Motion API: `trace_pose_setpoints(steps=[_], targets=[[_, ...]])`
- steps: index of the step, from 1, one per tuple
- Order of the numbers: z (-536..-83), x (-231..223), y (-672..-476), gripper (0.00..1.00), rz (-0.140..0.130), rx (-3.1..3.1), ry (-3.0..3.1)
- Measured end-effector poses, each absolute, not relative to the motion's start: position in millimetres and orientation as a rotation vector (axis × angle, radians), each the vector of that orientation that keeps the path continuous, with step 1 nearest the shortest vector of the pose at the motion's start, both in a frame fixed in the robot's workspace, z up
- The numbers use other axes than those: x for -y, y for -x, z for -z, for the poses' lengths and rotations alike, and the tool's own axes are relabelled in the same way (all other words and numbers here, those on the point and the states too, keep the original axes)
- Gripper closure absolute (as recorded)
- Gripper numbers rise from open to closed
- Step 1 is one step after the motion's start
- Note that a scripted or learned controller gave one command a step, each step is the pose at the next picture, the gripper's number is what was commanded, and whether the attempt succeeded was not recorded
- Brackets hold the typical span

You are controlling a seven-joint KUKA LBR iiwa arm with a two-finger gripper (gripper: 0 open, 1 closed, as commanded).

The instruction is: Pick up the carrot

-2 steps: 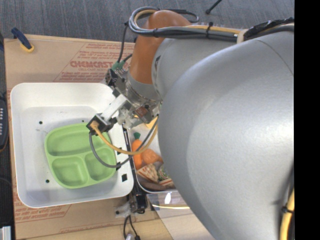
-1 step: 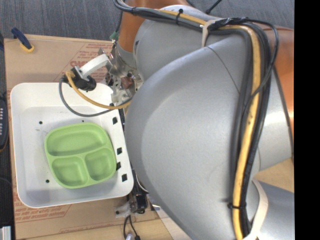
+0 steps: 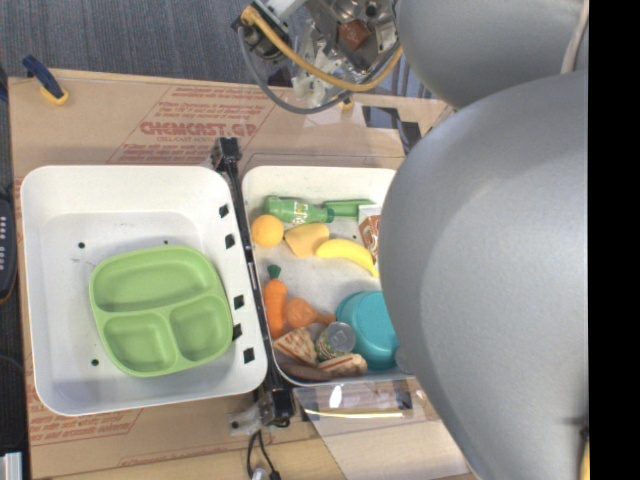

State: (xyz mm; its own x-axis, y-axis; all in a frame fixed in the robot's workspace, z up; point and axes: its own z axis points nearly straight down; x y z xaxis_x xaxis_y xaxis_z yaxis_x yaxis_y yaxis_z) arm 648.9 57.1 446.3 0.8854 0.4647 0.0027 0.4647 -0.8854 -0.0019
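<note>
The carrot is orange with a small green top. It lies along the left wall of the right bin, pointing toward the near edge. My gripper hangs high over the cardboard beyond the right bin's far rim, well away from the carrot, wrapped in yellow and black cables. The grey arm crosses the right side of the view and hides the right part of that bin.
Around the carrot lie an orange fruit, a green bottle, a banana, a teal bowl, a can and a pizza slice. A green divided plate sits in the left bin.
</note>
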Motion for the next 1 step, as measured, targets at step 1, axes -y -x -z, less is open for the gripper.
trace_pose_setpoints(steps=[1], targets=[[-336.5, -43.2, -617.3, 1.0, -0.022, 1.261, 2.869]])
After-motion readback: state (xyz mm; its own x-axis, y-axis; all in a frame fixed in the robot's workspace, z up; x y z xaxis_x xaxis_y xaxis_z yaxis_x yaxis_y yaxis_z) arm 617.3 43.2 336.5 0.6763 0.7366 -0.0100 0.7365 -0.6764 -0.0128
